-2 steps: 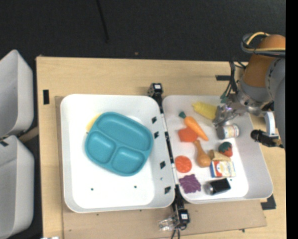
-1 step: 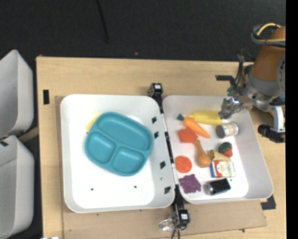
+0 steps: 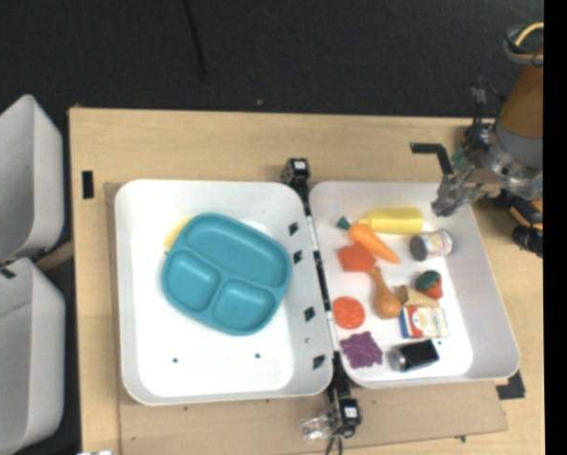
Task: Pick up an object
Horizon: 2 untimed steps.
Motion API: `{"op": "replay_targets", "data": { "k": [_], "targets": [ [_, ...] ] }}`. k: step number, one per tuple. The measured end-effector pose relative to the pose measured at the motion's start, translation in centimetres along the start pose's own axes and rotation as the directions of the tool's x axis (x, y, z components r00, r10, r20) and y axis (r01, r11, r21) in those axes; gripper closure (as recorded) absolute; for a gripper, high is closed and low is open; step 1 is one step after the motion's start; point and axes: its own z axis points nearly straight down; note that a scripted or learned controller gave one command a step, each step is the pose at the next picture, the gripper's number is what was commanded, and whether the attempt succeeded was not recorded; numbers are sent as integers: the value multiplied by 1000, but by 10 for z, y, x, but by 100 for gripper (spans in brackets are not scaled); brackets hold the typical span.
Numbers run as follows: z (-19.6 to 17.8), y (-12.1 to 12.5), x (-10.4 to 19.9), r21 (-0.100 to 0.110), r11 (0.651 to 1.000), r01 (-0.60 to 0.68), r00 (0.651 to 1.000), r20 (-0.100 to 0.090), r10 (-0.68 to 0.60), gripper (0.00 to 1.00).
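The right bin (image 3: 487, 292) holds several small toys. Among them are a yellow block (image 3: 394, 221), a carrot (image 3: 374, 240), a silver can (image 3: 430, 245), a red and green berry (image 3: 429, 282), a tan pear (image 3: 388, 297), a small carton (image 3: 424, 320), a black object (image 3: 414, 355), purple grapes (image 3: 361, 349) and an orange disc (image 3: 349, 311). My gripper (image 3: 448, 197) hangs over the bin's far right corner, just above the can and right of the yellow block. I see nothing held in it.
The left bin (image 3: 141, 349) bears a blue divided plate (image 3: 227, 273) with a yellow thing (image 3: 176, 233) peeking out from under its left edge. A black hinge strip (image 3: 312, 282) runs between the bins. The arm's orange band (image 3: 522, 102) is at the right.
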Motion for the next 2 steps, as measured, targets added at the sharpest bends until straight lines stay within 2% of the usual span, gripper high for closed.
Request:
{"op": "replay_targets", "data": {
  "k": [1,2],
  "targets": [
    [-38,1,-1,1,1000,4,1000,-1,-4,100],
    [-35,-6,60,7,1000,8,1000,-3,-8,100]
  ]
}}
